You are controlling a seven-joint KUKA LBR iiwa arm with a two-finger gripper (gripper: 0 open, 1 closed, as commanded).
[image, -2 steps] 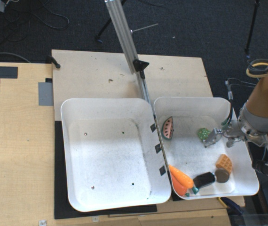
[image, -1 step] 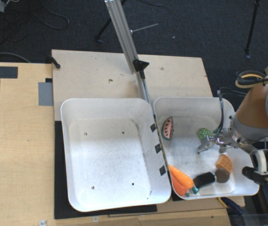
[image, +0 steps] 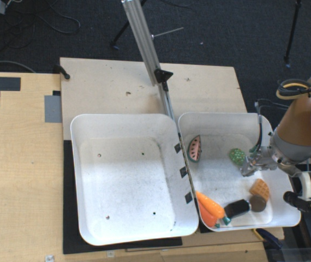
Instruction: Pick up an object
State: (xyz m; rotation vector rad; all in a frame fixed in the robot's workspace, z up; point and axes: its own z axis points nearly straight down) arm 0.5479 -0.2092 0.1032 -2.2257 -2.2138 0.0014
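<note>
Two shallow white plastic bins with rounded corners sat side by side on the pale wooden surface (image: 112, 86). The left bin (image: 90, 141) showed a matte, lightly speckled floor. The right bin (image: 221, 121) held all the small things.

Against its left wall leaned a flat watermelon slice (image: 195, 148), red with a dark rind edge. Near the bin's middle right lay a small, bumpy green ball (image: 237, 156). Along the front left corner rested a smooth, tapered orange carrot (image: 209, 207), and just beside its thick end lay a black, blocky brush (image: 236, 208) with a bit of teal at one tip. To the right of that sat a waffle-textured tan cone with a brown round end (image: 259, 194).

The grey arm with its orange band (image: 300, 124) reached in from the right, and the metallic jaws (image: 249, 165) were low inside the right bin, just beside the green ball and above the cone. Whether they were spread or clenched could not be told, and nothing was seen between them.

A ribbed aluminium bar (image: 144, 40) slanted down toward the seam between the bins.
</note>
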